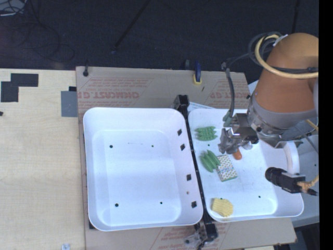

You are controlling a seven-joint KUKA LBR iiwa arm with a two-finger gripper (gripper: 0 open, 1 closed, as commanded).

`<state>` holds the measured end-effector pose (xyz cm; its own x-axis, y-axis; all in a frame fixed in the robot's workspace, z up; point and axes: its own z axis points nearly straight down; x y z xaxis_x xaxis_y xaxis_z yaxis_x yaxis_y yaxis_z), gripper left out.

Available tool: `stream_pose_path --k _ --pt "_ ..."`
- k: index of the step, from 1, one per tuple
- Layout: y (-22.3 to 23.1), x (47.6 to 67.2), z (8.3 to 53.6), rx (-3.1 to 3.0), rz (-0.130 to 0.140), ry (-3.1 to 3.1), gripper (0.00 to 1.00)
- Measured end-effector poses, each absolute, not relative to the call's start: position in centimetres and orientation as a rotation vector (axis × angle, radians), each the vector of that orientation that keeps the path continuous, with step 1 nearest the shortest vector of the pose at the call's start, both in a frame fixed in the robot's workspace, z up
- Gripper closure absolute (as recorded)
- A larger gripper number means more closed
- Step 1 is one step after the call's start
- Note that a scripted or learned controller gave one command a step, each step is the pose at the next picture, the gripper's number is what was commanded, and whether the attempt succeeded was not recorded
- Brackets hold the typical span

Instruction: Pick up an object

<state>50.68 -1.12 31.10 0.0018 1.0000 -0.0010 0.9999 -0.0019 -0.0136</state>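
Observation:
The right white bin (260, 204) holds several small items. A green pea pod (205, 133) lies near its far left, and a second green pod (209, 161) lies below it. Touching that second pod is a small speckled white box (226, 168). A yellow corn piece (222, 207) rests at the bin's near left corner. My gripper (229, 145) hangs low over the middle of this bin, just above the speckled box. A small orange item (237, 154) shows right beside the gripper's tip; whether it is held cannot be made out.
The left white bin (135, 168) sits beside the right one, parted by a black clamp strip (188, 155). Both rest on a cardboard sheet (130, 85). The arm's large orange and grey body (289, 82) overhangs the right bin's far right side, with cables around it.

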Motion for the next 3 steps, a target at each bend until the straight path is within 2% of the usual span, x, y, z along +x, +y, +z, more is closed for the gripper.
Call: stream_pose_path --k 1,2,3 --pt "0.6 53.8 34.7 -2.220 0.000 -2.224 1.00" --pt "6.7 48.7 34.9 -2.211 0.005 -2.225 1.00" --pt "-2.9 47.3 22.9 -2.226 0.019 -2.204 1.00"
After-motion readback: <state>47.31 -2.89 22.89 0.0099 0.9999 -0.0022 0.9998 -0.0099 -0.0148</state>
